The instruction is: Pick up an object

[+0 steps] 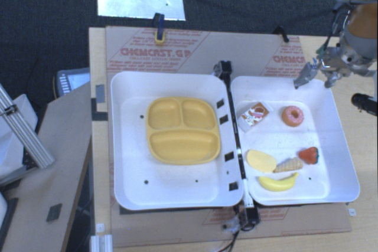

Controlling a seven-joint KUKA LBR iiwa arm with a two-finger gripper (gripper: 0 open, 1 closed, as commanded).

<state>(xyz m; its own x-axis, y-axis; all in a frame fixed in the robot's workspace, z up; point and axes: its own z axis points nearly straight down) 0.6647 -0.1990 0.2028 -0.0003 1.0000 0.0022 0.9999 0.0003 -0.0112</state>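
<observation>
The right bin (339,127) holds a pink donut (292,116), a red-and-white snack packet (254,114), a yellow round slice (260,160), a banana (277,183), a tan cone piece (287,165) and a red strawberry (309,155). My gripper (316,75) hangs over the bin's far right corner, above and to the right of the donut. Its two fingers are spread apart with nothing between them.
The left bin (127,127) carries a yellow divided tray (182,130). A black clip strip (230,127) runs between the bins. Cardboard (195,50) lies under both bins. A grey side table (53,144) stands at the left.
</observation>
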